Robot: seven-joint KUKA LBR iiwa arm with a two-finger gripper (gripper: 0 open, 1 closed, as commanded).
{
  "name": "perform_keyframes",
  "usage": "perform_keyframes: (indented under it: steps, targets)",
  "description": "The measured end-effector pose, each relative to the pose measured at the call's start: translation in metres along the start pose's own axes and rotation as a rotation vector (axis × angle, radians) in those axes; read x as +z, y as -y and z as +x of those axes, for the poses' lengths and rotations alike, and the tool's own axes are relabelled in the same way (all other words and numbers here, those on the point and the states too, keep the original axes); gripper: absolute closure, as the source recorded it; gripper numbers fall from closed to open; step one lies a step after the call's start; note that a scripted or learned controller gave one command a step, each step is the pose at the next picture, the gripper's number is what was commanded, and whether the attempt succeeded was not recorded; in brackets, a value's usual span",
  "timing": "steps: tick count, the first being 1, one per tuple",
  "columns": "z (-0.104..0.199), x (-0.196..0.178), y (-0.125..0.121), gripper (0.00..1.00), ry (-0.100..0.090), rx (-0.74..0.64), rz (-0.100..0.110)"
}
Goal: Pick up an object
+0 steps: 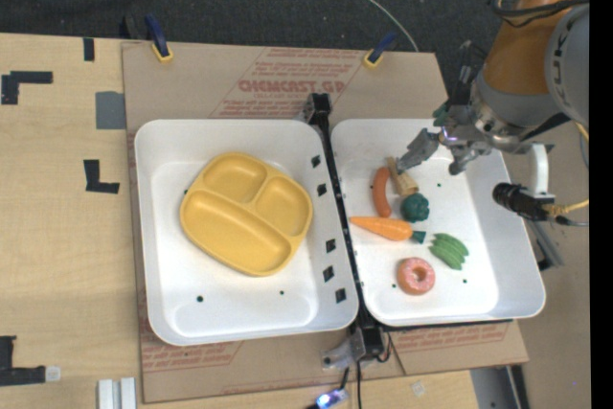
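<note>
Two white bins sit side by side on the bench. Left bin (158,235) holds a yellow divided plate (247,212). Right bin (498,273) holds toy food: a sausage (382,191), a carrot (382,228), a dark green broccoli piece (415,207), a green leafy piece (449,250) and a pink donut (416,276) nearest the front. Over the far part of this bin the gripper (440,158) hangs with fingers spread wide, nothing between them; its left finger (415,151) reaches close to a small tan piece (404,180) beside the sausage.
</note>
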State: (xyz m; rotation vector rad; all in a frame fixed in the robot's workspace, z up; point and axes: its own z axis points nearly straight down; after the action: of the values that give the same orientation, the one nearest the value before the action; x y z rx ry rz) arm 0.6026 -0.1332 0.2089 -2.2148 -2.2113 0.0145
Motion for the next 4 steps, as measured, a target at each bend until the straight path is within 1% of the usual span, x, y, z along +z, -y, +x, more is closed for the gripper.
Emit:
perform_keyframes:
  steps: [1,2,3,4]
  targets:
    - [0.000,-0.008,-0.003,0.00,0.002,-0.003,-0.013]
    - [0.010,0.048,0.002,0.00,0.002,-0.003,-0.008]
    - [0.016,0.095,-0.002,0.00,0.002,-0.003,-0.009]
    - [0.016,0.126,-0.002,0.00,0.004,-0.003,-0.013]
